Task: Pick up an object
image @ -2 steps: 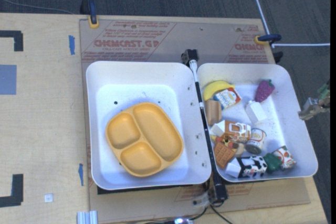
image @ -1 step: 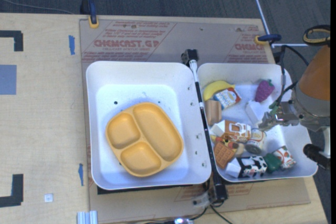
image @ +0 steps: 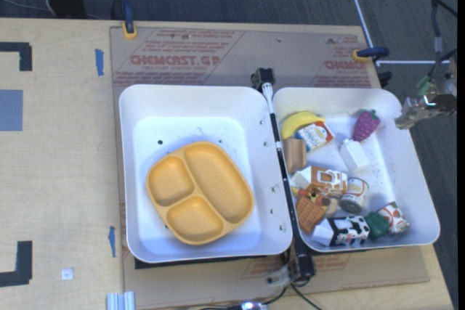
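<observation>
The right white bin [image: 421, 189] holds several small toy items. Among them are a yellow banana [image: 298, 121], a purple grape bunch [image: 365, 125], a white block [image: 354, 155], a small can [image: 354, 194] and a black-and-white cow-patterned box [image: 347, 230]. My gripper [image: 427, 104] hovers at the far right, just outside the bin's upper right corner, above the bench edge. It is apart from all the items and nothing hangs under it. The grape bunch is the nearest item, a little to its left and lower.
The left white bin [image: 138, 156] holds a yellow divided plate [image: 199, 191]. A black hinge strip [image: 277, 156] runs between the bins. More toys crowd the right bin's lower half: a waffle piece [image: 312, 210], a green item [image: 378, 223] and small cartons [image: 328, 180]. Clamps sit at the board's back corners.
</observation>
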Robot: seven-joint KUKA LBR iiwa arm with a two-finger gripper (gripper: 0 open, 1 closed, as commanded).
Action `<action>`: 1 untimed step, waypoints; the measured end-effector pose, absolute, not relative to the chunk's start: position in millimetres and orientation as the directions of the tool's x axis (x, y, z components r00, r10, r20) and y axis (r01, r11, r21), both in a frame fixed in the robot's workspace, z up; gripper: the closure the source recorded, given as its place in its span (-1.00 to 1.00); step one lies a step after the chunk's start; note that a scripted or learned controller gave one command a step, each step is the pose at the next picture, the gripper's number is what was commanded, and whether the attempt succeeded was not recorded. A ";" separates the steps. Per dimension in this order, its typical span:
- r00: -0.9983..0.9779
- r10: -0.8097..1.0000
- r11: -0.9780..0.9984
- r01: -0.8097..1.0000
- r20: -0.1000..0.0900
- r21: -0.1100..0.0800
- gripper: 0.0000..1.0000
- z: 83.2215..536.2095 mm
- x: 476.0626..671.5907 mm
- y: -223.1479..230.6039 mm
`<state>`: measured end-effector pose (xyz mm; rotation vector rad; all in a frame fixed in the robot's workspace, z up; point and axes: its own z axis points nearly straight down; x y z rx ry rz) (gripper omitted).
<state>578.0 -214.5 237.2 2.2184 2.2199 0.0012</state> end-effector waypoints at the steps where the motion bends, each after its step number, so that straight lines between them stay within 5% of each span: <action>1: -0.001 1.000 0.001 1.000 0.002 -0.002 1.00 146.4 548.5 -110.4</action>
